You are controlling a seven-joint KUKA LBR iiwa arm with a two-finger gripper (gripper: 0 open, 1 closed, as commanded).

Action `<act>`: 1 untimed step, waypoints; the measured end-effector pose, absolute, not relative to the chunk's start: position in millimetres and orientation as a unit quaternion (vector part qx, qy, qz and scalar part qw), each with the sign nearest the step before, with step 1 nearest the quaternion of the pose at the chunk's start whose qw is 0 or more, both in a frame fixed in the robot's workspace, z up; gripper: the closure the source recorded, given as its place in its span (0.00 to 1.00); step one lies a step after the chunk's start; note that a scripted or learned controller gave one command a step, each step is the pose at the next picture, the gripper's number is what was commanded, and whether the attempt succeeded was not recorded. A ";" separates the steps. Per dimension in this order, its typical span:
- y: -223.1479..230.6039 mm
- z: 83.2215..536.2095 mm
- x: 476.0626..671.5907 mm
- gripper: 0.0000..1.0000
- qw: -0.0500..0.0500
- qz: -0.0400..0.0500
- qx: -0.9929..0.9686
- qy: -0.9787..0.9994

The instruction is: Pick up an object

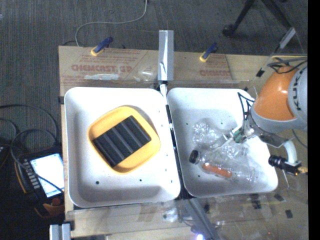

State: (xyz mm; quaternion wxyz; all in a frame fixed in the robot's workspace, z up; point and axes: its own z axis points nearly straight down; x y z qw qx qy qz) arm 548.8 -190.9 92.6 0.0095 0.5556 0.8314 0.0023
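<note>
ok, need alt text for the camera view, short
A grey arm with an orange band reaches from the right into the right bin, its hand low over a clear plastic bottle with a dark cap lying among crumpled clear plastic. The left bin holds a yellow block with a black ribbed top.

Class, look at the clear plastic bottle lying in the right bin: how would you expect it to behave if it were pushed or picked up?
The bottle lies on its side, so a push would probably make it roll. Its see-through, crinkled walls suggest thin plastic, likely light and easy to squash. The smooth surface may slip when gripped. The gripper sits just above it in the right bin.
</note>
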 end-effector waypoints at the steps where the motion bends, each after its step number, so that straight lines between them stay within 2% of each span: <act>1: -191.1 107.1 553.7 1.00 0.016 0.007 0.556 0.831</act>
